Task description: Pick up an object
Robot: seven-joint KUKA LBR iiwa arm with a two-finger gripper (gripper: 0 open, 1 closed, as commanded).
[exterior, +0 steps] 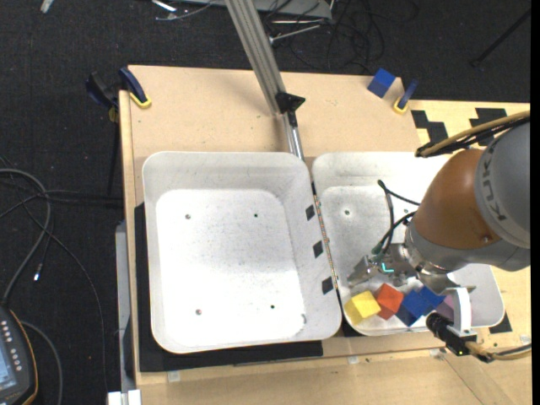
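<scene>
In the right bin (350,169), near its front edge, a yellow block (364,306), an orange block (390,298) and a blue block (419,304) lie close together, with a small purple piece (443,311) just to their right. My gripper (377,267) hangs low over the bin, just above and behind the yellow and orange blocks. The arm's orange band and grey wrist cover the bin's right half. I see nothing lifted off the bin floor.
The left bin (169,175) lies beside the right one, sharing a ridge with black markers. On the bench at the back right sits a blue cube (381,81). Clamps (135,89) grip the bench's far corners. A slanted metal pole (257,45) crosses above the back edge.
</scene>
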